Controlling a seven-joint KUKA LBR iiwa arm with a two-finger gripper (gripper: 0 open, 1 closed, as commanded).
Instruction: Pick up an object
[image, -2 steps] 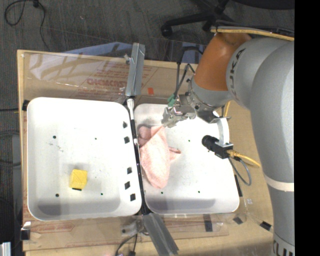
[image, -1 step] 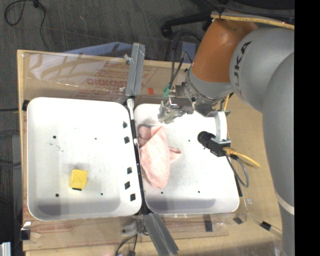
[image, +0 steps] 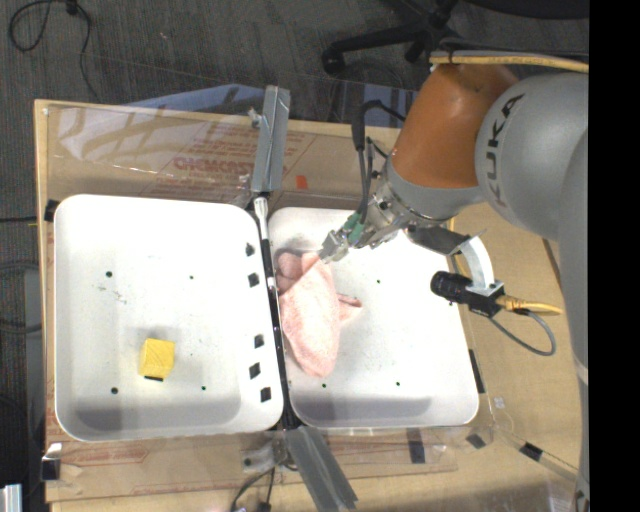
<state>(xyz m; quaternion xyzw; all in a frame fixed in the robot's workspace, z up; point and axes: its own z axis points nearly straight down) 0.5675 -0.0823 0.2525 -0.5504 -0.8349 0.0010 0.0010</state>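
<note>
A pink cloth (image: 310, 322) lies along the left side of the right bin (image: 420, 400), against the divider. Its upper corner is drawn up to a point that runs between the fingertips of my gripper (image: 332, 247). The gripper is shut on that corner, just above the bin's upper left area. The arm's grey and orange wrist (image: 450, 130) comes in from the upper right. A small pinkish piece (image: 289, 265) peeks out beside the cloth's top, partly hidden by it.
A yellow block (image: 157, 358) sits in the lower left part of the left bin (image: 90, 230). A metal divider bar (image: 268, 150) runs between the bins. A black cable fitting (image: 455, 287) hangs over the right bin's right side.
</note>
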